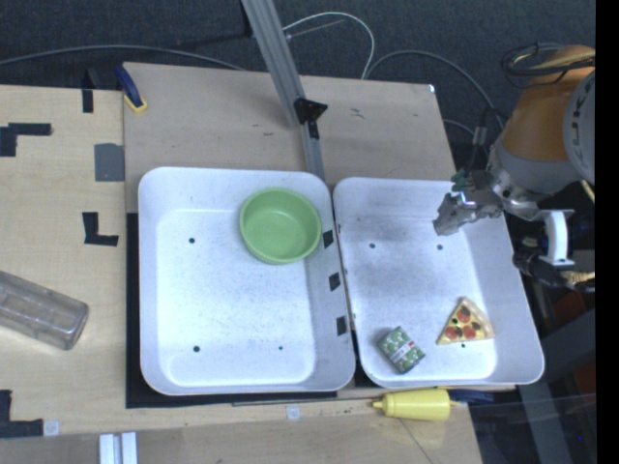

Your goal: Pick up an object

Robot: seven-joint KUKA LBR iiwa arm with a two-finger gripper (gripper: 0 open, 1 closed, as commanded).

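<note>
Camera view, from above at a slant.

Containers: we count two white bins side by side on the bench. The left bin (174,288) holds one green bowl (280,224), upright, near its upper right corner, close to the wall shared with the other bin. The right bin (406,269) holds two things in its lower part: a small green packet (400,349) with a printed pattern, lying tilted near the lower wall, and just to its right, apart from it, a pizza slice (465,323), orange-yellow with red and green spots, its point turned upward.

Outside the bins: we note a yellow bottle (418,404) lying on its side on the bench, just below the right bin's lower edge; a clear plastic tube (37,309) lying well off to the left; a grey pole (280,61) slanting down toward the gap between the bins; cables (338,22) on the dark floor above.

Arm: it reaches in from the right, orange band (542,114) above the wrist, with the gripper (453,216) over the upper right corner of the right bin, well apart from packet and slice. We cannot tell how the jaws stand; nothing is seen between them.

Task's things: packet and slice both lie in the right bin, the bowl in the left, none touched by the gripper
</note>
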